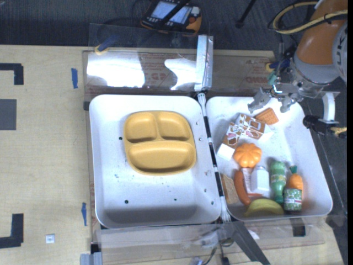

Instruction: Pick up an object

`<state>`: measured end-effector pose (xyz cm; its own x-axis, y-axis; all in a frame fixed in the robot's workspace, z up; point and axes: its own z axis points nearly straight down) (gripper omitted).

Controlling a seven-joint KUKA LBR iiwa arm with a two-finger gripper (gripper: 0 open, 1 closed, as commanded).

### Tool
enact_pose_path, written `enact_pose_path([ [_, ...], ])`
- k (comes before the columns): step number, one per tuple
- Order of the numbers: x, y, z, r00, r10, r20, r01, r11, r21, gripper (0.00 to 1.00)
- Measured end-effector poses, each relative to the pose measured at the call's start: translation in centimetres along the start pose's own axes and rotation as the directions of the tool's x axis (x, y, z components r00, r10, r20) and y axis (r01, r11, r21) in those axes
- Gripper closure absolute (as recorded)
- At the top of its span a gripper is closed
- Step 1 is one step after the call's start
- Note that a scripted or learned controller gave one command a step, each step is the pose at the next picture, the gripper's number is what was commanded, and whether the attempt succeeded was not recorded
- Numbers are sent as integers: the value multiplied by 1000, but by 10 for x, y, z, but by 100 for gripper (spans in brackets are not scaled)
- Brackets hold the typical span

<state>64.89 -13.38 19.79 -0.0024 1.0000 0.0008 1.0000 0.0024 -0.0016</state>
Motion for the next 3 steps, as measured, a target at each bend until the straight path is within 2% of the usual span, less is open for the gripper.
enact_pose_path([
  [1,22,-1,95,996,-85,3,85,996,-6,0],
  [2,21,0,85,996,-84,3,84,996,-9,100],
  [3,101,7,-19,991,-136,1,136,991,-3,100],
])
